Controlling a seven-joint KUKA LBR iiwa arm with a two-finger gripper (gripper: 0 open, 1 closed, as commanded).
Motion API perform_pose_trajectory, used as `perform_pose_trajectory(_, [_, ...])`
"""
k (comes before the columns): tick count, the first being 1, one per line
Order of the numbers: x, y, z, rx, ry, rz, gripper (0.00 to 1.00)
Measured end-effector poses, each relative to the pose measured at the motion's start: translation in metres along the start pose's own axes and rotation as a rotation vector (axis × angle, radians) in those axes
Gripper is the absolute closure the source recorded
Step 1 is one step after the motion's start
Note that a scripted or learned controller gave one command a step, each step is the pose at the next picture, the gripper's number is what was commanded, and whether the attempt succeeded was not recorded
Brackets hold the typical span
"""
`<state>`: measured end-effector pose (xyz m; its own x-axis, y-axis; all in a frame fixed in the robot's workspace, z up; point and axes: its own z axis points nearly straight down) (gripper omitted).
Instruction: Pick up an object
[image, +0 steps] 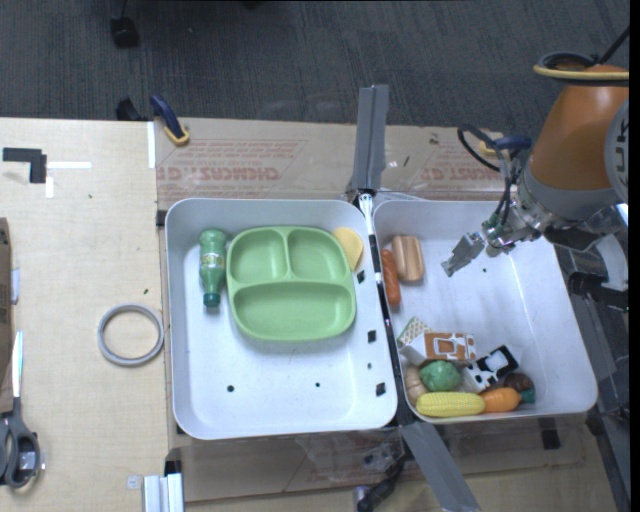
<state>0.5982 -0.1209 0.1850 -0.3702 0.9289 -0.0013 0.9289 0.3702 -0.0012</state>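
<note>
I'm looking at candidate objects in the right bin (560, 300). Most are sitting in a cluster along its near edge: a small carton (447, 347) with orange print, a white wedge-shaped piece (411, 333) at its left, a green round toy vegetable (439, 376), a yellow corn cob (449, 404) lying flat against the front wall, an orange carrot-like piece (499, 400) just to its right, a black-and-white toy (490, 367) behind that, and a dark brown item (520, 383) at the far right of the pile. They're all touching or nearly touching each other.

At the far-left corner of the same bin, a hot dog bun (406, 257) is lying beside a reddish sausage piece (390, 278), which is resting along the divider wall.

The gripper (466, 253) is hanging over the far half of the right bin, right of the bun and well apart from the near cluster. I'm seeing nothing between its fingers. I can't tell from this angle whether they're spread or pressed together.

The left bin (270, 400) is holding a green divided plate (292, 283), a green bottle (212, 266) lying just left of it, and a yellow piece (349, 243) tucked at the plate's far-right corner.

On the bench (70, 260), left of the bins: a grey tape ring (131, 333), and scissors (18, 440) at the left edge.
</note>
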Motion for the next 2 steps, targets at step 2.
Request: perform_pose_trajectory(2, [0.054,0.005,-0.006,0.0,0.001,-0.216,0.0])
